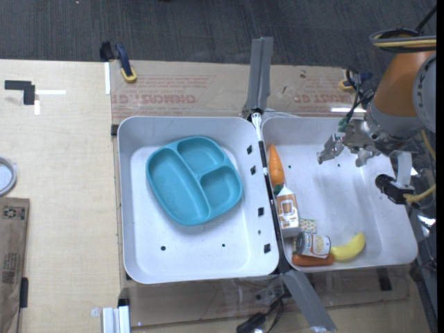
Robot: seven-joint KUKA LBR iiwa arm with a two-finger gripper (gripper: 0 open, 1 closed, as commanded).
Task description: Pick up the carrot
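Sitting far left on the wooden bench (pixel 55 186): a roll of tape (pixel 4 177) at the edge and a brown paper bag (pixel 12 245) with a small printed mark too tiny to read. Further along, red lettering on the cardboard sheet (pixel 180 89), upside down and not legible with certainty. Filling much of the left bin (pixel 132 255): a blue divided plate (pixel 194 180), with bare white floor around it, widest toward the near rim. Lying tight against the left wall of the right bin (pixel 388 255): the carrot (pixel 275 165), tip toward the far rim. Just below it, a small carton (pixel 286 210) with an unreadable label, then a can (pixel 312 244), a red sausage-like piece (pixel 311 259) and a banana (pixel 349 248) along the near wall. Wide open floor mid-bin. Hovering over the far right part, well apart from the carrot: gripper (pixel 347 150), fingers spread, grasping nothing.
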